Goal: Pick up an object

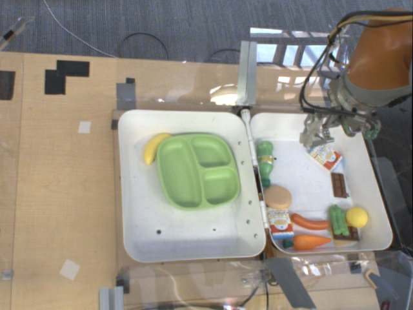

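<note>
My gripper [317, 136] hangs over the back right part of the right bin [293, 137], under the grey wrist and orange band. A small white and orange carton [326, 155] lies just in front of and below the gripper tip. I cannot tell whether it touches the gripper. Further forward in that bin are a brown chocolate bar [339, 184], a yellow lemon [357, 217], a green vegetable [337, 219], a red sausage [310, 223], an orange carrot [308, 242], a bun [279, 197] and a green bottle [264, 159].
The left bin [174, 237] holds a green divided plate [197, 170] with a banana [153, 148] at its back left corner. A small red-labelled carton [279, 222] stands by the dividing wall. Cables loop above the wrist.
</note>
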Controlling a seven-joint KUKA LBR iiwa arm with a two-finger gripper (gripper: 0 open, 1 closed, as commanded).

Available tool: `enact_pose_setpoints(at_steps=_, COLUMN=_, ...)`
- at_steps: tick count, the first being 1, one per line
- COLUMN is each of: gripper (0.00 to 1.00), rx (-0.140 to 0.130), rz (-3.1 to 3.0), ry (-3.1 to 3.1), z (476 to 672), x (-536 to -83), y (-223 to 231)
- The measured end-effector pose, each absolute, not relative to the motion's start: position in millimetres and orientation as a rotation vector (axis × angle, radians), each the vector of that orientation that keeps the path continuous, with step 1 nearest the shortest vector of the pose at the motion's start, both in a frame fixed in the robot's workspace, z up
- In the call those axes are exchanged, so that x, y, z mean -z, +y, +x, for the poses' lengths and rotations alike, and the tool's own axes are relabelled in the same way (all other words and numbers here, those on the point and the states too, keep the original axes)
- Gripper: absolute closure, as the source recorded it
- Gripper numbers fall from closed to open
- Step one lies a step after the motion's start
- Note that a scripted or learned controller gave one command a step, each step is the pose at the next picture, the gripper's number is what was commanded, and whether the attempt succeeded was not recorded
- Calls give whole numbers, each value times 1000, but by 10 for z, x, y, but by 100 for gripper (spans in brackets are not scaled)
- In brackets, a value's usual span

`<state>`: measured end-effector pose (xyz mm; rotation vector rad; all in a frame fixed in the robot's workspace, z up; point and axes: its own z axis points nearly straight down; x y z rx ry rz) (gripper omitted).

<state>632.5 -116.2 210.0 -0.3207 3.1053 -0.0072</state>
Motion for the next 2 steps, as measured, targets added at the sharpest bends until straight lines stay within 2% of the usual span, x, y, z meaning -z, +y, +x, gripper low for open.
enact_pose_setpoints(at_steps=1, gripper=100, rx=6, rz=-650, ry=3062, z=6375, x=-1866, y=-1761)
enact_pose_setpoints(at_steps=2, gripper=0, rx=5, rz=-653, ry=3061, z=6381, x=-1870, y=-1745)
